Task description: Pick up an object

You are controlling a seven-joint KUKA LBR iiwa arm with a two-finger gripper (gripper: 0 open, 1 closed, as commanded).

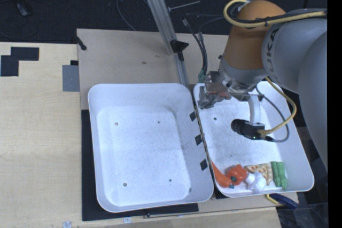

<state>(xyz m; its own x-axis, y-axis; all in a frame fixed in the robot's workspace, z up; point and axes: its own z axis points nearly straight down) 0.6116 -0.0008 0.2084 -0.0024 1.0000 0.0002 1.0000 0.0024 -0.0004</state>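
Several small objects lie along the near edge of the right bin [299, 157]: an orange-red toy [231, 174], a white crumpled piece [256, 182], a tan waffle-like piece [261, 170] and a green block [279, 174]. My gripper [208, 97] hangs over the bin's far left corner, near the divider between the bins, well away from those objects. Its dark fingers point down, and their state is hard to read from this angle. Nothing shows between them.
The left bin [107, 99] sits beside the right one, sharing a rim with black clips [199, 139]. A slanted aluminium post [160, 13] rises behind the bins. A black cable connector [247, 128] and a yellow hose hang from the arm over the right bin.
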